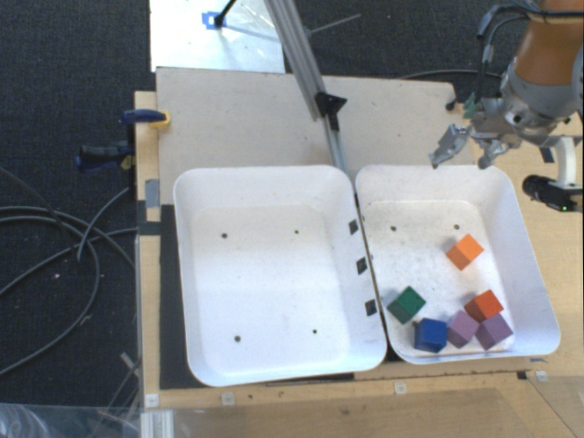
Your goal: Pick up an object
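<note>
Your gripper, fingers spread and empty, hung above the right bin's far rim while the orange cube lay inside, so a descent there risked striking that rim.

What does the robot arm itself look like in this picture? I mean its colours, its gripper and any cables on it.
The arm has a broad orange band above a grey metallic wrist. Dark cables loop beside it near the upper part. The gripper is grey metal with two slim fingers that are pale and pointed. No writing or markings are readable on it.
</note>
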`<state>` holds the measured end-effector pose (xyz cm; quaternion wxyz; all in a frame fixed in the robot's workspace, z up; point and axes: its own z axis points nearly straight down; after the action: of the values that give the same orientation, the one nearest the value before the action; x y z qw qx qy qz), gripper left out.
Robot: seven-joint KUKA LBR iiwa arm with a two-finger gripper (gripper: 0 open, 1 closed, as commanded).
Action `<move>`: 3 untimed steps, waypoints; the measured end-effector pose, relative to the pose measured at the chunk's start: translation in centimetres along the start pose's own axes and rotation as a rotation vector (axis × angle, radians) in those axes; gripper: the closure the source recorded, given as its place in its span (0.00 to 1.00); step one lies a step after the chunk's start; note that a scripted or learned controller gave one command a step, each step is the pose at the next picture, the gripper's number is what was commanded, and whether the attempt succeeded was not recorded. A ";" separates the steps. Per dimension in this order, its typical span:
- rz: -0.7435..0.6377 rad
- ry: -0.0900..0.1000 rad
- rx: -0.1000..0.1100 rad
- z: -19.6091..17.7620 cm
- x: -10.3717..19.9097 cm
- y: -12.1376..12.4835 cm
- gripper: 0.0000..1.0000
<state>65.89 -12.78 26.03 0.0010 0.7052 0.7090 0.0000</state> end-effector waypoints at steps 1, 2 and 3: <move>-0.001 0.000 -0.004 -0.9 0.6 1.0 0.00; -0.001 0.002 0.001 1.0 2.7 0.0 0.00; 0.010 -0.001 0.007 11.6 -6.8 -1.9 0.00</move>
<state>64.00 -19.61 14.41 -0.0011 0.7088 0.7054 -0.0029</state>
